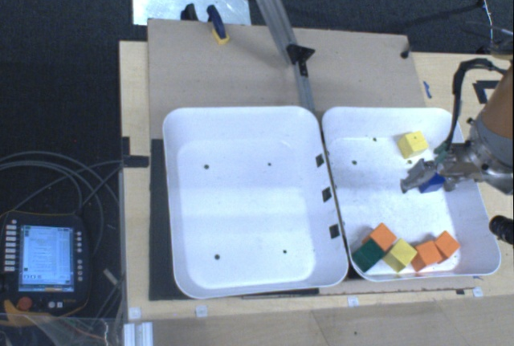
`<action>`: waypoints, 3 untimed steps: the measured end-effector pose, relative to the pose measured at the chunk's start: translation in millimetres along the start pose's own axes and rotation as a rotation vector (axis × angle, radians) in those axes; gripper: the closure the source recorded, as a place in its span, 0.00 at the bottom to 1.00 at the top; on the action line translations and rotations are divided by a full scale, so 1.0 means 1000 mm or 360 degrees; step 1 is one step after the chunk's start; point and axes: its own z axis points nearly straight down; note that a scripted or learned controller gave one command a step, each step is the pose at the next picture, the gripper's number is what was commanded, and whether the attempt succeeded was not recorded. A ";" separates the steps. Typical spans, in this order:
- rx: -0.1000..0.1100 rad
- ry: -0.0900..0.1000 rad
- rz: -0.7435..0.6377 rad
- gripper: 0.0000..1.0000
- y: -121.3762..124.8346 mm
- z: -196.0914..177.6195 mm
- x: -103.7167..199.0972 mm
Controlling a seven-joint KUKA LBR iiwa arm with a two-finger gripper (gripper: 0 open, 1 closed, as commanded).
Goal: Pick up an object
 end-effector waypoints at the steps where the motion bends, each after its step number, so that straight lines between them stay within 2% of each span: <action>1: -0.0001 0.0000 0.0002 0.00 0.000 0.000 0.000; 3: 0.0007 0.0001 0.0002 0.00 0.013 0.108 0.011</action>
